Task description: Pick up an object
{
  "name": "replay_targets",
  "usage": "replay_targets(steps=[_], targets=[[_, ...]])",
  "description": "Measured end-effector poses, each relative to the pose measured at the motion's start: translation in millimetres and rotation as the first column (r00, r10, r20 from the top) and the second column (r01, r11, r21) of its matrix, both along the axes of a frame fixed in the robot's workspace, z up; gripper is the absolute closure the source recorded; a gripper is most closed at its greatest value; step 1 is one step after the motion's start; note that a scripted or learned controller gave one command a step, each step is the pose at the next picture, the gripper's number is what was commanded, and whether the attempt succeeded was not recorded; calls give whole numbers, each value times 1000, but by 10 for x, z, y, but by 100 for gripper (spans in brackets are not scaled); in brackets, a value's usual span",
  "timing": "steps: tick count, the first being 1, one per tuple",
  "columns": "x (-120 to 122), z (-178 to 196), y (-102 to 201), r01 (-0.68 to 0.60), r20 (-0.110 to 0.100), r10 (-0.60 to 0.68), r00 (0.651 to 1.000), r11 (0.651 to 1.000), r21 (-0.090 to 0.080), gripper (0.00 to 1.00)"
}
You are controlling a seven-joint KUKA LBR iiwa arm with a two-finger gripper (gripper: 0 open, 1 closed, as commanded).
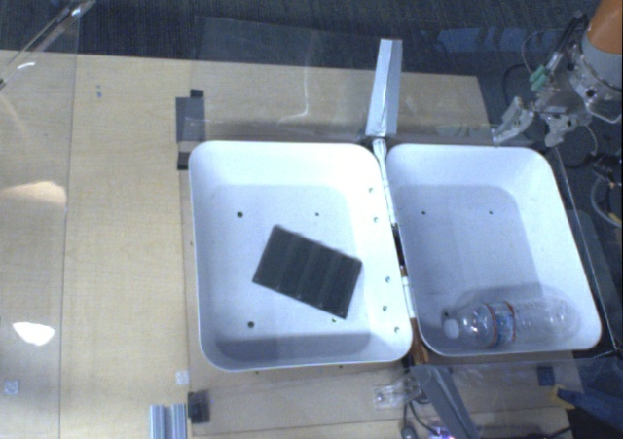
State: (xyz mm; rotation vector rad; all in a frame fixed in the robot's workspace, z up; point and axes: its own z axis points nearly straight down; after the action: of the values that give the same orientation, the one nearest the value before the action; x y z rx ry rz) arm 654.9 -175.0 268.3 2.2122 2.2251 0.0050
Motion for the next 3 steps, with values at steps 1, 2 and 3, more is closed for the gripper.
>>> replay_targets(steps=[1, 2, 3], targets=[[-551, -718, 207, 291, -3, -291, 957, 957, 2, 0], [-982, -1757, 225, 151, -1, -151, 989, 989, 1, 0], [-698, -1648, -214, 78, 3, -78, 997, 997, 0, 0]])
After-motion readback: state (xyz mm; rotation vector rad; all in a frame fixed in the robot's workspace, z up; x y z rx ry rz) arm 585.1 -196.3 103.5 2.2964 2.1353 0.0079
